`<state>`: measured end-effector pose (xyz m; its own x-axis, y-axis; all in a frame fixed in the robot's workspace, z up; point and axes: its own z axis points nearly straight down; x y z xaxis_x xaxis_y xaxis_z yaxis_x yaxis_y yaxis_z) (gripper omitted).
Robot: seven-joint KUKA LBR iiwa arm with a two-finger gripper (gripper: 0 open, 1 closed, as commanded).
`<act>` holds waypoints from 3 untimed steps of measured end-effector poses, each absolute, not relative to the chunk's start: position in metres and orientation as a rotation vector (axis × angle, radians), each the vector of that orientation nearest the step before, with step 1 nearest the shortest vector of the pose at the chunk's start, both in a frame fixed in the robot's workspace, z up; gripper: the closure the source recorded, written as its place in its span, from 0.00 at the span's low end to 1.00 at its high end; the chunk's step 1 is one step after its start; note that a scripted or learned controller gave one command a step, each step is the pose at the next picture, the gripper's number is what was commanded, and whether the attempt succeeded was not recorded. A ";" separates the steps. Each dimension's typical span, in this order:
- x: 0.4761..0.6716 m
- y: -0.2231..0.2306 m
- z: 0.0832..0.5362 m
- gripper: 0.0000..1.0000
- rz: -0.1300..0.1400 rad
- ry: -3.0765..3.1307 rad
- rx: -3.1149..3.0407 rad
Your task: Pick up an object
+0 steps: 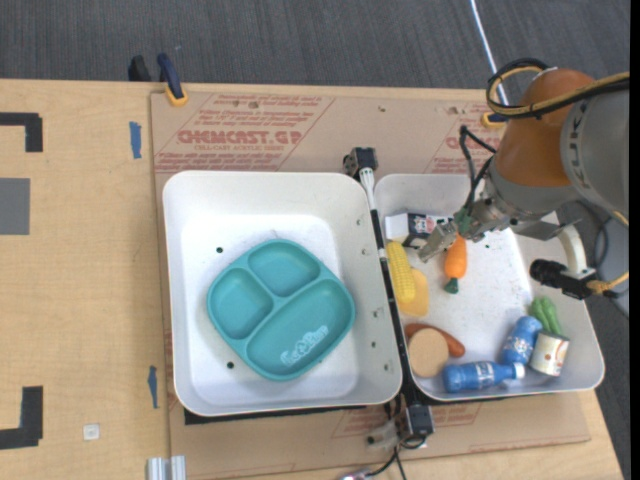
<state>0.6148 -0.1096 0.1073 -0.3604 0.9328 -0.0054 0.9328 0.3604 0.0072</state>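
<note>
My gripper (443, 238) hangs low over the upper part of the right bin (585, 368), reaching in from the right under the orange wrist band. An orange toy carrot (456, 260) with a green stem lies just below and right of it, very close or touching. A yellow corn cob (405, 276) lies to its left by the bin wall. A small black and white box (412, 225) sits just left of the gripper.
The left bin (190, 208) holds a teal divided plate (282, 308). In the right bin's lower part lie a tan round piece (428, 351), a blue bottle (478, 375), a blue can (519, 338), a small labelled can (551, 354) and a green item (546, 313).
</note>
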 end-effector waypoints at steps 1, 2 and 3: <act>0.601 -0.103 0.086 0.00 0.000 2.826 1.366; 0.603 -0.106 0.098 1.00 -0.004 2.817 1.366; 0.603 -0.105 0.098 0.00 -0.003 2.817 1.365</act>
